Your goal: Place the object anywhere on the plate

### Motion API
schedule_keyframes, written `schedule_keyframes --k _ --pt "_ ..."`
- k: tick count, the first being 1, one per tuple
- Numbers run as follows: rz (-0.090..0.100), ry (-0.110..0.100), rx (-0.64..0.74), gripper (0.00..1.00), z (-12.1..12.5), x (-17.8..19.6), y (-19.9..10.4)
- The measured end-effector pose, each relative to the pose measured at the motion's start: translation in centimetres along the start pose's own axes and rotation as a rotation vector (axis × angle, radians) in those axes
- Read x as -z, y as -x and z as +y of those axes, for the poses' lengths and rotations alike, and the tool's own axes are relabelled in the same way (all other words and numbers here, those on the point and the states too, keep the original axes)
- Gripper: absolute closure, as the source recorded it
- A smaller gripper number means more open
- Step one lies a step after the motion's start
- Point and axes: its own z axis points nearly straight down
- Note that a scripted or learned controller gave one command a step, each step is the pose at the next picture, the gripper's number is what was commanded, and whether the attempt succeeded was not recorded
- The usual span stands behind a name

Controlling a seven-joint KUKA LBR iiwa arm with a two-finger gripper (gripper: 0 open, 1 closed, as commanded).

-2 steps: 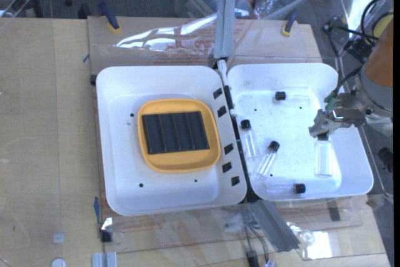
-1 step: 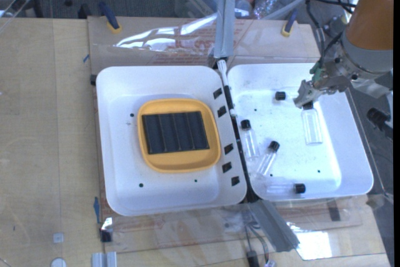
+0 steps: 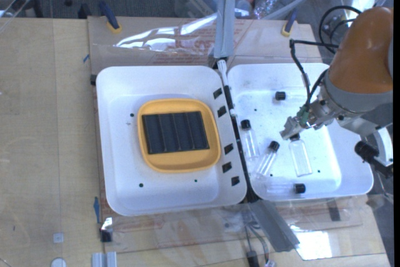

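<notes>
While a yellow rectangular plate point(image 3: 179, 133) with a dark ribbed centre sits in the left white bin point(image 3: 119, 153), clear plastic vials with black caps point(image 3: 268, 158) lie scattered in the right white bin point(image 3: 350, 178). Above them, just over one clear vial point(image 3: 300, 157), hangs the grey arm's gripper point(image 3: 292, 129); whether its grip is closed cannot be told.

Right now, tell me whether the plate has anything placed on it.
Nothing yet: the yellow plate in the left bin shows just its dark ridged centre. The clear vials lie in the right bin.
</notes>
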Motion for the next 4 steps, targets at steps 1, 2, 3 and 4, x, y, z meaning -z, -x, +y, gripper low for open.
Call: schedule_keyframes --k 1,2,3,4 --pt "-0.003 0.004 0.12 1.0 5.4 -1.2 -1.2" --pt "0.001 -0.001 0.306 1.0 -0.3 -3.4 -5.6" --pt "-0.007 0.011 0.363 1.0 -2.8 -3.2 -6.1" --pt "-0.002 0.002 0.361 0.0 -3.1 -3.4 -6.1"
